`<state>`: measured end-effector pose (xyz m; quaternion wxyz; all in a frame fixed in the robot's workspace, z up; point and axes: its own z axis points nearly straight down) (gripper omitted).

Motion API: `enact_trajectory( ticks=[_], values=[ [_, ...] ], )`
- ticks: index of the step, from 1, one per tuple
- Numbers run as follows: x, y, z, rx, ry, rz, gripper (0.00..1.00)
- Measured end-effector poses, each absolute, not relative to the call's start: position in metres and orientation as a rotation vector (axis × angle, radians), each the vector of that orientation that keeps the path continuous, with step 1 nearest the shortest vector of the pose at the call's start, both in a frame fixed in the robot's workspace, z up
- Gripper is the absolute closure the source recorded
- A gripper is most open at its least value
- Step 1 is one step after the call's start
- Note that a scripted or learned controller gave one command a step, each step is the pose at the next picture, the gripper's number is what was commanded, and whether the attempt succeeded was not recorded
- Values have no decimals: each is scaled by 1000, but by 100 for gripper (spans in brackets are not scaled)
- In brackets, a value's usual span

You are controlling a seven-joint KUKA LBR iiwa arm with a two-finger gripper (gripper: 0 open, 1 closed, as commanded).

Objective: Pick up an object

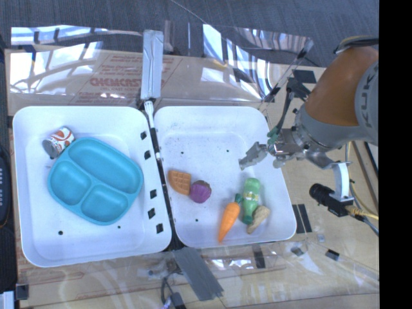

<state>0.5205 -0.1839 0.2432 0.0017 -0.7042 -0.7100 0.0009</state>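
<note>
The hand (pixel 255 154) is hovering near the right bin's (pixel 212 118) right edge, above the green bottle (pixel 250 199); its grip I cannot tell, probably lining up.

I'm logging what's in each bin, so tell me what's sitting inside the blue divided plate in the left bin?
All three compartments of the blue divided plate look bare. A small can lies beside its upper-left rim. Whatever is under the plate is covered.
</note>
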Motion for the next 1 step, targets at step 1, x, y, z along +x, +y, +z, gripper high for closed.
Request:
enact_trajectory(
  ticks=[1],
  values=[
    [475,-168,107,-2262,-2168,7,0]
  ],
)
